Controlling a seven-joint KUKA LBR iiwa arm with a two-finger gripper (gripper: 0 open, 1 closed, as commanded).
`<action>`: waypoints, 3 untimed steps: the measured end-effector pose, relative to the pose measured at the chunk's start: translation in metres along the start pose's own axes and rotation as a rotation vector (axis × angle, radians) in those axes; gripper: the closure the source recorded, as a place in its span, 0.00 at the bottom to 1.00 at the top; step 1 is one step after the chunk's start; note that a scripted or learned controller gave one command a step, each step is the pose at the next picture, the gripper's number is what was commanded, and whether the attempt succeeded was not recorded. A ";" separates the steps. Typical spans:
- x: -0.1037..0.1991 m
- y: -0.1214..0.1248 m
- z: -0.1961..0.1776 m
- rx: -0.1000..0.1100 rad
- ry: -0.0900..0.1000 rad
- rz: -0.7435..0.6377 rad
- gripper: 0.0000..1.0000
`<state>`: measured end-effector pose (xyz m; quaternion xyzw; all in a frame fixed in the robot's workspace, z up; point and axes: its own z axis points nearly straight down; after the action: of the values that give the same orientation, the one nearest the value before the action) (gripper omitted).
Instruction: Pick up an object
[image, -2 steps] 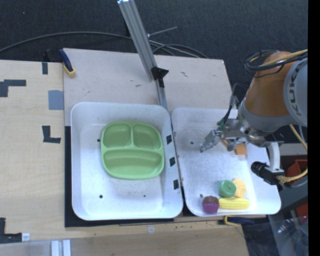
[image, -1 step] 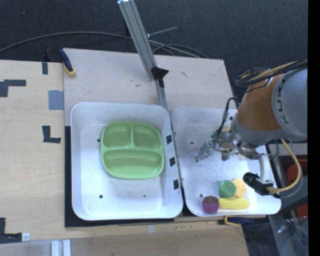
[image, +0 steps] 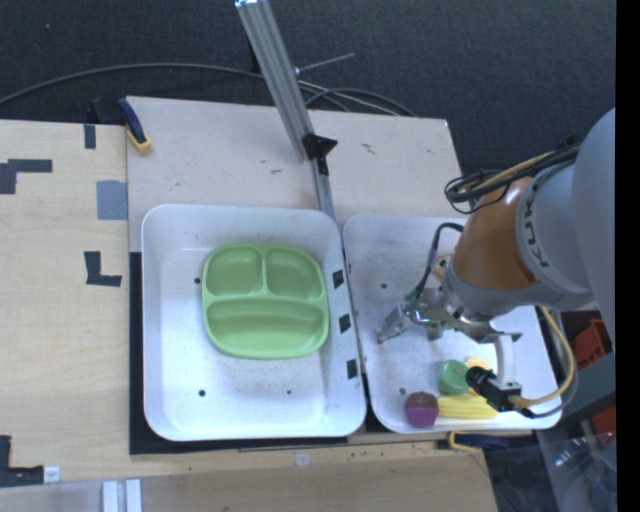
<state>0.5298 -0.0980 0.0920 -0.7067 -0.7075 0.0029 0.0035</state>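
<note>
Hovering low in the right-hand shallow white bin (image: 395, 255), your two-finger gripper (image: 400, 322) sits apart from the toys clustered in its near corner, a small green round object (image: 453, 377), a purple ball (image: 421, 409) and a yellow corn-like piece (image: 466, 407), finger state unreadable.

Grey arm (image: 585, 215), orange wrist band (image: 490, 250), black and yellow cables, metallic fittings

The end effector (image: 395, 327) hangs over the right bin (image: 385, 255). Beyond it, rightward and nearer the camera, lie a green object (image: 453, 376), purple object (image: 421, 408) and yellow object (image: 466, 406). A green tray (image: 265, 301) sits left of it.
</note>
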 end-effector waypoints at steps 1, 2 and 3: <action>0.000 0.001 -0.014 -0.004 0.000 -0.001 1.00; -0.001 -0.004 -0.075 -0.013 -0.002 0.000 1.00; -0.004 -0.007 -0.118 -0.012 -0.002 0.000 1.00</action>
<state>0.5238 -0.1024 0.2100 -0.7068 -0.7075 -0.0007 -0.0013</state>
